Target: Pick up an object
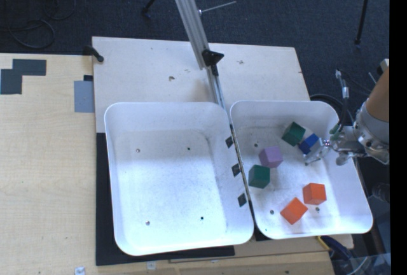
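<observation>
While the arm is reaching in over the right bin [356, 204], its gripper [316, 151] is sitting right against the blue cube [310, 142]; whether the jaws are gripping it, I cannot tell. Beside it a green cube [293, 133] is lying.

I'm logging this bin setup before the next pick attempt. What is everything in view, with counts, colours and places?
White bins: 2, side by side on the bench; left bin, right bin.
Green blocks: 2, right bin; one at back, one near the divider.
Blue block: 1, right bin, beside the back green block.
Purple block: 1, right bin, middle.
Orange blocks: 2, right bin front; and.
Aluminium rail: 1, silver, slanting behind the bins.
Gripper: 1, metallic, reaching over the right bin's right wall, next to the blue block.
</observation>
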You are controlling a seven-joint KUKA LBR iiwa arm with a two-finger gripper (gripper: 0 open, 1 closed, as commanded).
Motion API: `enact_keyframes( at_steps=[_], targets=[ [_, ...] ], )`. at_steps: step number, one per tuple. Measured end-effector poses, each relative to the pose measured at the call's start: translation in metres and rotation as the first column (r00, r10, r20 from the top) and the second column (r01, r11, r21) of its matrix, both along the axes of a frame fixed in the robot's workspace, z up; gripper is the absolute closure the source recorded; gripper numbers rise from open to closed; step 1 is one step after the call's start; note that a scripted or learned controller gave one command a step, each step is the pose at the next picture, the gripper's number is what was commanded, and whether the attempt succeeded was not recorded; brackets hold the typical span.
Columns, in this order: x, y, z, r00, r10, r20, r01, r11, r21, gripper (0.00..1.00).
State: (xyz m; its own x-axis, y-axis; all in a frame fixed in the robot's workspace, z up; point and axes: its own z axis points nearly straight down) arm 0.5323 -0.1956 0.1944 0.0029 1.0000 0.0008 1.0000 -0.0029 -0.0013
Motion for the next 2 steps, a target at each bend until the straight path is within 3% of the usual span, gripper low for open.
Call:
enact_keyframes(
  at_steps=[1,2],
  targets=[
    [-0.009,-0.012,-0.103,1.0,0.002,-0.004,-0.002,1.0,0.001,0.0],
    [-0.04,-0.014,-0.103,1.0,0.002,0.002,-0.002,1.0,-0.001,0.0]
  ],
)
